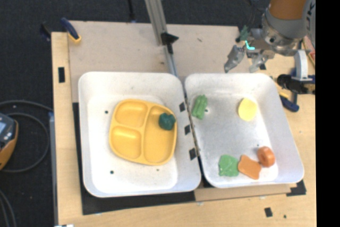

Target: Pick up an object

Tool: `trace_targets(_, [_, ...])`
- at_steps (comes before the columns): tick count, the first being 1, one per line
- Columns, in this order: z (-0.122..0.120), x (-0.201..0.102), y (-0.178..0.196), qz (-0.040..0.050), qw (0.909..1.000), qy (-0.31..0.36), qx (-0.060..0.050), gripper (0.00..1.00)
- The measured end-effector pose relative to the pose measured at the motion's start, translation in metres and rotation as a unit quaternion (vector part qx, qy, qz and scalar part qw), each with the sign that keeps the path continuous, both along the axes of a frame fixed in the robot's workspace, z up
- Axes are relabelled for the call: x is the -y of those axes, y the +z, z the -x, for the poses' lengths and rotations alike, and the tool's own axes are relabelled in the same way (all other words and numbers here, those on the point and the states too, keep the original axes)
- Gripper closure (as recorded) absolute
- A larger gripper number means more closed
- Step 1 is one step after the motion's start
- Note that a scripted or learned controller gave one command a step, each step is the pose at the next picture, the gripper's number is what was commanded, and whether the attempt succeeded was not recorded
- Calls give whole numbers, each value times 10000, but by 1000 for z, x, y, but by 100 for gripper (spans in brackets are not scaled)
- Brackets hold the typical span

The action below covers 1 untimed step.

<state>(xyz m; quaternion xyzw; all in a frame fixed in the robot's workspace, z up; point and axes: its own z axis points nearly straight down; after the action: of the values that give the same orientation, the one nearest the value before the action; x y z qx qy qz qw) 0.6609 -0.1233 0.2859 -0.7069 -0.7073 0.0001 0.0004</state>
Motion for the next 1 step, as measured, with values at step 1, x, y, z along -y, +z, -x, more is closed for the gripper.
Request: trace_targets(1, [0,0,1,1,10000,2,11,0])
